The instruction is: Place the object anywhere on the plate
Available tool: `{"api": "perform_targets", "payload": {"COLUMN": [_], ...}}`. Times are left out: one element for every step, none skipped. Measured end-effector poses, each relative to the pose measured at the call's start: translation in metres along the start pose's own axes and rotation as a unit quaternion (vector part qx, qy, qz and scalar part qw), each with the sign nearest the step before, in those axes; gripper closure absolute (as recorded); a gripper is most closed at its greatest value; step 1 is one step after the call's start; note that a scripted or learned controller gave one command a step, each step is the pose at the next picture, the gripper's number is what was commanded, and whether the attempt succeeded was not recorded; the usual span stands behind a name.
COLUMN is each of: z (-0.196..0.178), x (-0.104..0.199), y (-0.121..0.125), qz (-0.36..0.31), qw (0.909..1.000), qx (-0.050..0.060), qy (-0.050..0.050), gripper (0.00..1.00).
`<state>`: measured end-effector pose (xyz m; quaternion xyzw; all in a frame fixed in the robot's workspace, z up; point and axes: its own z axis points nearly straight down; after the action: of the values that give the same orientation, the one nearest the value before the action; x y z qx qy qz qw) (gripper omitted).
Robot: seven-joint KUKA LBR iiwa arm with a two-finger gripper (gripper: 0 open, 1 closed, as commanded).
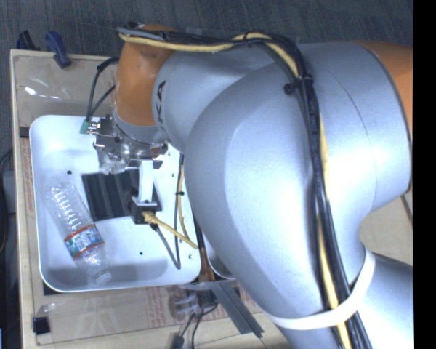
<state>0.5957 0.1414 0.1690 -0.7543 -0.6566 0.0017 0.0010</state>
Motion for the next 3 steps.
{"api": "perform_targets", "payload": {"z": [0.0,0.06,0.004], "x": [0.0,0.076,0.069], "y": [0.0,-0.009,-0.066], "qz": [0.0,0.086,0.253], "qw": [1.0,0.9963,0.9674], "qx": [0.0,0.001,0.001], "qy": [0.0,-0.002,0.0], "gripper": [0.0,0.0,0.0]}}
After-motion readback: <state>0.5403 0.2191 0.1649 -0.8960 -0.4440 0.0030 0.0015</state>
